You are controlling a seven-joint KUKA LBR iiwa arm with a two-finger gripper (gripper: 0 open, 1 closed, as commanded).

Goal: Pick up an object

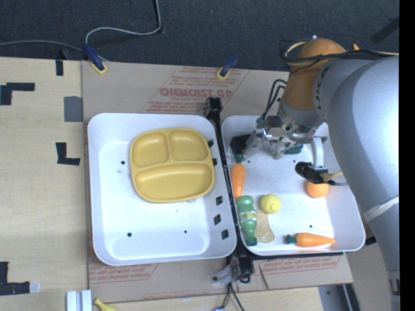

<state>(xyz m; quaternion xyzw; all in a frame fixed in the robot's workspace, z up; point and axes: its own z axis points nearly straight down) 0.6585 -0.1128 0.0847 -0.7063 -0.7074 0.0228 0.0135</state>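
Bins sit side by side: the left bin (110,193) bears a yellow divided plate (172,163), while the right bin (337,229) holds two carrots (238,179) (311,240), a green bottle (246,218), a lemon (270,204) and an orange (317,189). At centre right the gripper (275,144) hovers above the right bin's upper part, grasping nothing visible, its opening impossible to judge. Judging by this, the approach is under way; next it must choose a target, perhaps the nearby carrot, and descend squarely.

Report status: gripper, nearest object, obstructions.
Gripper over right white bin, upper left corner. Orange toy carrot just below it, ungrasped. Bin wall close alongside.
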